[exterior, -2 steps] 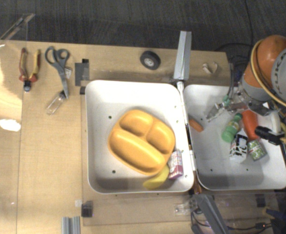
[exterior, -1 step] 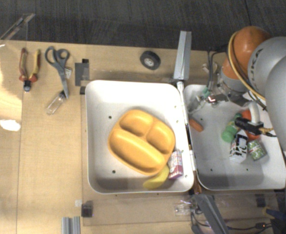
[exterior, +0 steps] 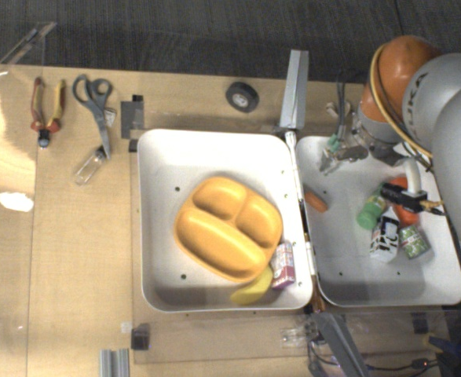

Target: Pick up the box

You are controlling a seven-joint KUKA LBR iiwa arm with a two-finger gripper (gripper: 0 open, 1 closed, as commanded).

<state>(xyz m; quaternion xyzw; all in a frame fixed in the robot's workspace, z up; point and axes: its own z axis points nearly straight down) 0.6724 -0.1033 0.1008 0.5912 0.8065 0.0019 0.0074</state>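
Approach step: nothing has been grasped.
The gripper [exterior: 342, 149] is held over the right bin [exterior: 442, 289]; its spread cannot be told. The box [exterior: 283, 264], in the left bin [exterior: 159, 210], must be reached.

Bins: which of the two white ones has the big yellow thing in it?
The left bin, farther from the arm. A large yellow-orange moulded piece fills its middle, while the right bin holds only small items such as a green bottle.

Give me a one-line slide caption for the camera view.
KUKA arm's pincer hovers over the right bin; the small box lies in the left bin beside a yellow tray.
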